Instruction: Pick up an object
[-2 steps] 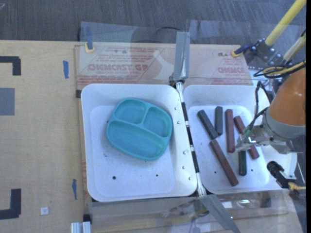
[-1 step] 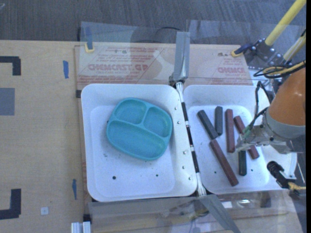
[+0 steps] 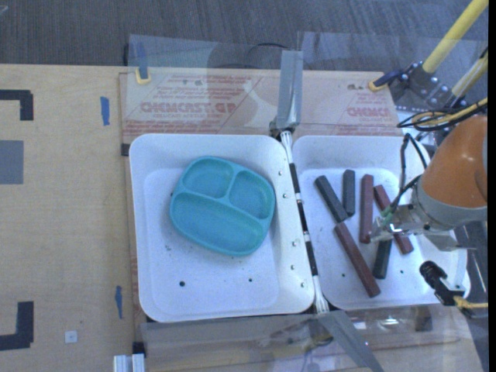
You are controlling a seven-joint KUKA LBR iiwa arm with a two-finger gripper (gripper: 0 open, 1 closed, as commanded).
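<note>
Sticks (image 3: 358,231), dark grey and brown, lie loose in the right bin (image 3: 310,208). Low over them, the end effector (image 3: 385,229) sits by one brown stick; its grip can't be told. One blue plate (image 3: 223,205) rests in the left bin (image 3: 147,208).

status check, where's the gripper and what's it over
Gripper low in right bin, among brown and dark sticks. Nothing seen held. Blue plate in left bin.
</note>
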